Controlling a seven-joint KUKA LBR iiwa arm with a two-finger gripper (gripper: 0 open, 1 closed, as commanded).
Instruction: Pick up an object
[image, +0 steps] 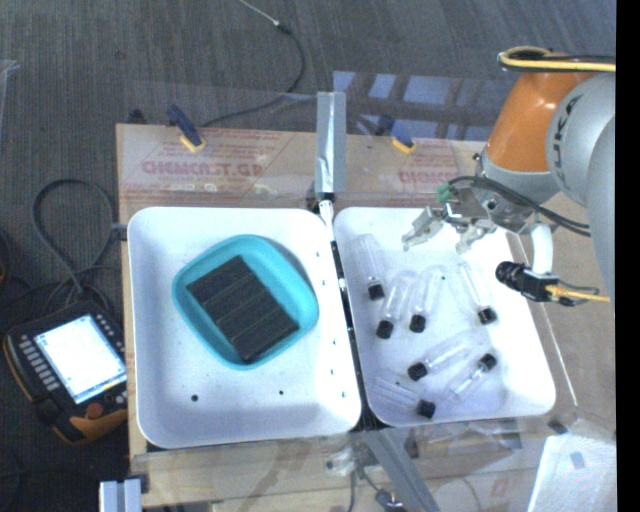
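- Vials (432, 322), clear tubes with black caps, lie scattered across the right bin (540, 395), and any one of them is your pick.
- Your gripper (447, 230) hangs over the bin's upper end with its fingers spread apart and nothing between them.
- Nearest candidate looks like the vial (366, 265) lying by the bin's left wall, cap toward you; it sits apart from the others, so it seems the cleaner target.
- Turn the fingers to straddle the tube across its width, not along it, or it will likely roll away.
- Steer clear of the middle cluster, where tubes lie touching and one finger could land on a neighbour.
- Come down straight and close gently; smooth clear plastic probably slips.
- Over in the left bin (160, 410) a blue tray (296, 275) carries a dark ribbed block (243, 307), well apart from your work.
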